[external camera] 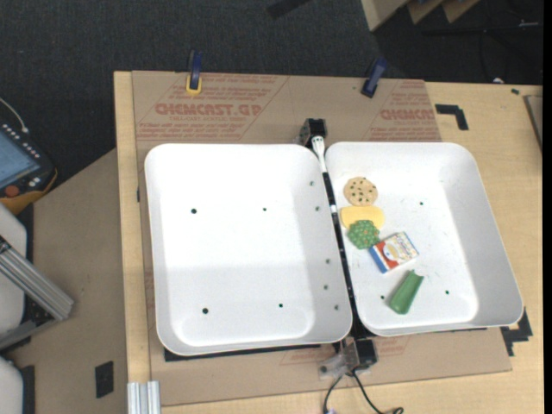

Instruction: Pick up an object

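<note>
The right bin [466, 222] holds several small items near its left side. A round cookie [360, 190] lies farthest back. Just in front of it sits a yellow piece [356, 215], with a green broccoli-like piece [363, 233] overlapping its near edge. A small red, white and blue box [395, 251] lies to the right of the green piece. A green cylinder [404, 291] rests nearest the front, tilted.
The left bin [172, 231] stands beside the right one on a brown board [259, 102]. Two clamps [195, 73] [374, 77] hold the board's far edge. A black clip [313, 132] sits between the bins at the back.
</note>
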